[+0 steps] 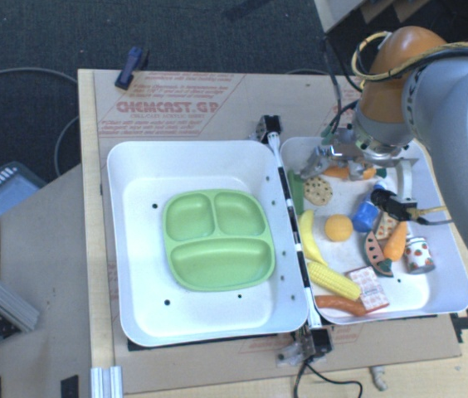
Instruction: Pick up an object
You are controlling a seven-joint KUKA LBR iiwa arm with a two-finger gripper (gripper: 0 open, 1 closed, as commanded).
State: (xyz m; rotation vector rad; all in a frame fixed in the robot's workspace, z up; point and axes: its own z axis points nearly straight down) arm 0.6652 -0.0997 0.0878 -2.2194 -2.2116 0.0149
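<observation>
The right-hand shallow white plastic bin (446,293) on the desk (176,98) holds a crowd of small toy foods, and any of them could serve as the object to pick up. The gripper (333,157) hangs low over the far left corner of that bin, just beside the round tan cookie with dark chips (318,191); its state I cannot tell, because the wrist and the clutter beneath blur together. The cookie looks light, stiff and flat, so it would likely need a pinch across its edge and could slip if taken on the faces. The small orange ball (338,228), lying in the open between the cookie and the yellow corn cob (332,280), seems smooth and prone to rolling away; a centred grasp across its widest part looks safest. The blue block-shaped piece (366,215) offers flat sides and is probably the easiest hold. The yellow banana (306,235) lies tight against the bin's left wall, leaving little room on that side. The left bin (134,172) carries a green divided plastic plate (218,240).
</observation>
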